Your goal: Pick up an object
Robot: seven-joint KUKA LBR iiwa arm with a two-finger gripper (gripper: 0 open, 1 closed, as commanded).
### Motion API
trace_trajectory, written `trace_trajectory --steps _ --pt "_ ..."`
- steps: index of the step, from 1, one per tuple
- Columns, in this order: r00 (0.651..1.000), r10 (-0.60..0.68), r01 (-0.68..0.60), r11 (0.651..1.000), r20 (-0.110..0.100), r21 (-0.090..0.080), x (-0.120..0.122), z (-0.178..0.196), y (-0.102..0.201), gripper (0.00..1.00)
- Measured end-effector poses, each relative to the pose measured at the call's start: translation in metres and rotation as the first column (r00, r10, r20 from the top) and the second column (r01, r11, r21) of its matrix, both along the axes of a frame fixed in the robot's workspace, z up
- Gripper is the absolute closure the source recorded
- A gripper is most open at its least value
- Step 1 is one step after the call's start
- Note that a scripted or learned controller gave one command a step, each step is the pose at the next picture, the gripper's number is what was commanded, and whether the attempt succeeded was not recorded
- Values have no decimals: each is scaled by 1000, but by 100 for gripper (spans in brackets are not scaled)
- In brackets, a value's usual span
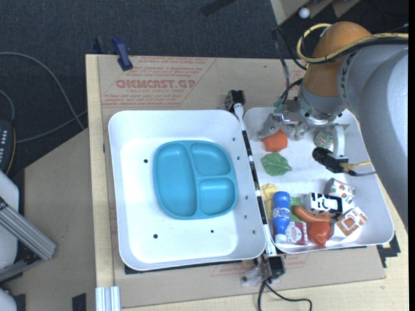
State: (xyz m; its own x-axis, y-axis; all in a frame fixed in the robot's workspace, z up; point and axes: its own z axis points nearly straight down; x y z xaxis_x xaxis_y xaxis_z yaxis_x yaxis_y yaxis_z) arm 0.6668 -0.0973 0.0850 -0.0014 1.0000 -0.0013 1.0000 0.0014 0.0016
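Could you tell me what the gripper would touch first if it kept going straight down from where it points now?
Most likely the small orange-red object just under the gripper in the right bin, though depth is hard to judge from this slanted view.

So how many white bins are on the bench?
2. The left bin holds a blue divided plate. The right bin holds the toy food, with the arm reaching into its far end.

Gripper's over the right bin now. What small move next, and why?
Probably a short straight descent. The gripper hangs at the right bin's far end, right above the small orange piece, which lies apart from the green leaf and the pile at the near end.
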Motion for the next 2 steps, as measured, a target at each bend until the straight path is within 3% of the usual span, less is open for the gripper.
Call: trace_trajectory --steps 2 --pt "1000 -2 2 1000 0 -1 0 0 -4 0"
